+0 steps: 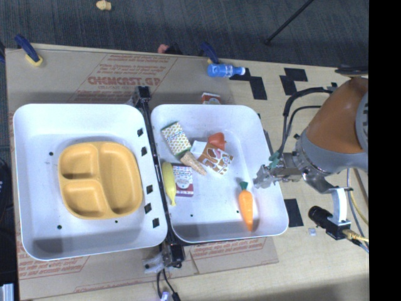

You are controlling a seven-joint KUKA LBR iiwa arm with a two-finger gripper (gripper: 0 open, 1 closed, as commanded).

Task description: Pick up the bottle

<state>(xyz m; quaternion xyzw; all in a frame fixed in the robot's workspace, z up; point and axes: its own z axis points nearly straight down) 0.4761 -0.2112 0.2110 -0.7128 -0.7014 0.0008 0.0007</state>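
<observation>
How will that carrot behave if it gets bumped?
The carrot looks round and tapered, so it would probably roll in a curve. It lies near the right bin's wall, which would likely stop it. Its smooth look suggests slippery plastic.

Yellow tray [100, 179], banana [169, 182], carrot [247, 208]
</observation>
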